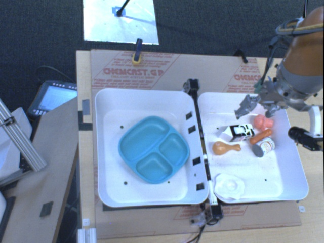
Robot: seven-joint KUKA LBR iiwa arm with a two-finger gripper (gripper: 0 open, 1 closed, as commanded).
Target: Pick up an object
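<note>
A dark blue-grey carpeted floor (228,14) is seen beyond the bench, with a pale reflective sheet (120,15) laid on it. The bench top is covered by printed cardboard (152,70). A tablet-like screen (53,99) is placed at the left, beside a wooden surface (45,171).

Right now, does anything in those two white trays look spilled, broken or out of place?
Nothing looks spilled or broken. The blue plate lies flat but turned askew in the left tray. The toy food sits jumbled together in the right tray, under the gripper.
</note>
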